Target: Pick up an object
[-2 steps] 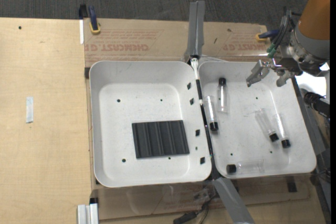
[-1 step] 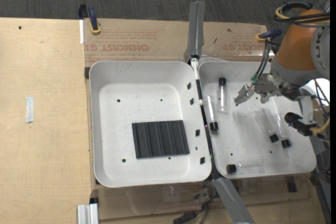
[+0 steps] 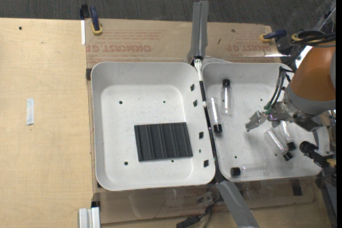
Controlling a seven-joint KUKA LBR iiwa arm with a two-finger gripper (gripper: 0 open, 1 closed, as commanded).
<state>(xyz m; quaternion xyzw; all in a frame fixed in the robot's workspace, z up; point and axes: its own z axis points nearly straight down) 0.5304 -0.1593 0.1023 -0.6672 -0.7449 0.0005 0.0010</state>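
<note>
My gripper (image 3: 256, 122) hangs low over the middle of the right bin (image 3: 243, 73), reaching in from the right below the orange wrist band. Several clear tubes with black caps lie in this bin. One tube (image 3: 226, 96) is at the back. Another tube (image 3: 214, 115) lies along the left wall, and a third tube (image 3: 280, 142) sits just right of the gripper, under the wrist. A further tube (image 3: 248, 171) rests by the front wall. A black ribbed slab (image 3: 163, 141) lies flat in the left bin (image 3: 107, 115).
The two bins meet at a raised divider (image 3: 203, 109). Brown cardboard (image 3: 144, 42) lies behind the bins, with a blue-and-yellow clamp (image 3: 94, 20) at the left and another clamp (image 3: 273, 36) at the right. The wooden bench (image 3: 43, 115) stretches to the left.
</note>
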